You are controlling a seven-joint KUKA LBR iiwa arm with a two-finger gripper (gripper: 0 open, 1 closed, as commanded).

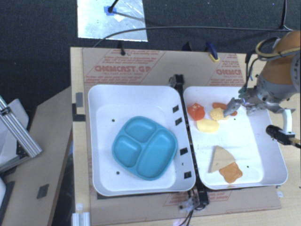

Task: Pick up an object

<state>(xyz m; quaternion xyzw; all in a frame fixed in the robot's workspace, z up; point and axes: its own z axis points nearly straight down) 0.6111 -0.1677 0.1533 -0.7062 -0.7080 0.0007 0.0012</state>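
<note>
The right bin [270, 161] holds several toy food pieces. A red piece [196, 111] lies at its upper left, and a pale yellow oval [207, 125] sits just below it. A small yellow piece [217, 114] and an orange strip [219, 106] lie beside them. Nearer the front are a tan wedge [219, 157] and an orange crinkled piece [231, 173]. My gripper [230, 108] reaches in from the right and sits low, right at the small yellow piece and the orange strip. I cannot tell whether it touches either.
The left bin [101, 126] holds a blue divided plate [144, 147]. A black clip strip [184, 126] runs along the seam between the bins. The grey arm with its orange band [282, 60] hangs over the right bin's far right corner. A black part [281, 134] juts over the right rim.
</note>
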